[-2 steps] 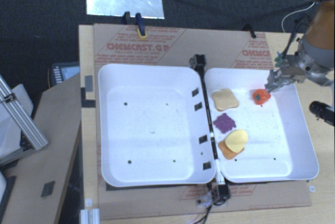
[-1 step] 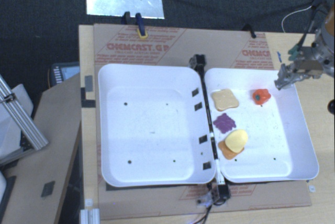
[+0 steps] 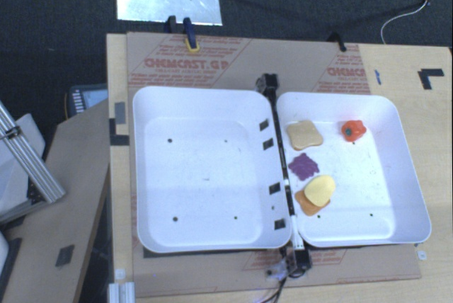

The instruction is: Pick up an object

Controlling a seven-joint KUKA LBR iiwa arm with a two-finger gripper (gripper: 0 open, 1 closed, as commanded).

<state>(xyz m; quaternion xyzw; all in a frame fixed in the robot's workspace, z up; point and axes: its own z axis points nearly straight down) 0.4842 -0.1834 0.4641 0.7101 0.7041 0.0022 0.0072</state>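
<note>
Two white bins sit side by side on the table (image 3: 396, 68), and all the pickable stuff is in the right bin (image 3: 396, 153), crowded toward its left wall in the centre-right of the frame. There's a tan slice (image 3: 304, 134) at the top, a purple piece (image 3: 304, 166) just below it, then a yellow piece (image 3: 320, 190) lying over an orange piece (image 3: 307, 203), the pair touching. Off alone toward the upper right of that bin stands a red-orange pepper (image 3: 352, 129), well apart from the rest. The left bin (image 3: 205, 160) holds nothing to grab. As for the tool, I cannot tell its state from this moment, so the pick has yet to start. My call: go for the pepper, since it stands clear with room on both sides for a clean straight-down approach. The flat pieces near the divider look trickier; they lie low, and the wall could block one side.
</note>
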